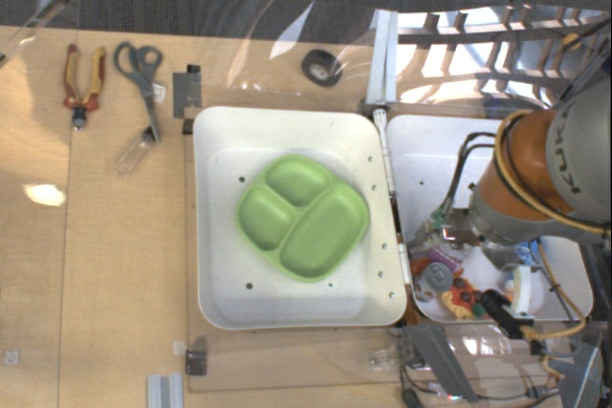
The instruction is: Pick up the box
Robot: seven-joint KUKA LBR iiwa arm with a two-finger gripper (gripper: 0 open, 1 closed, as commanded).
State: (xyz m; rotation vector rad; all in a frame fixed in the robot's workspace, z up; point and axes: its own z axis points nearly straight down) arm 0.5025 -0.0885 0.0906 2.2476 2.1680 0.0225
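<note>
My arm [535,177], grey with an orange band, hangs over the right bin [426,158]. Below its wrist my gripper [481,248] reaches down toward a cluster of small items at that bin's near left corner, and the wrist covers most of it. The cluster holds a grey round piece [438,276], a red and yellow item [461,298], a black piece [497,306] and a small white box-like item [521,287] just right of the gripper. I cannot tell whether the gripper touches any of them.
The left bin [220,291] holds a green divided plate [304,217]. Red-handled pliers [80,81], scissors [142,76] and a tape roll [322,66] lie on the bench beyond it. A metal divider [382,62] stands between the bins. Cables [459,177] trail beside the arm.
</note>
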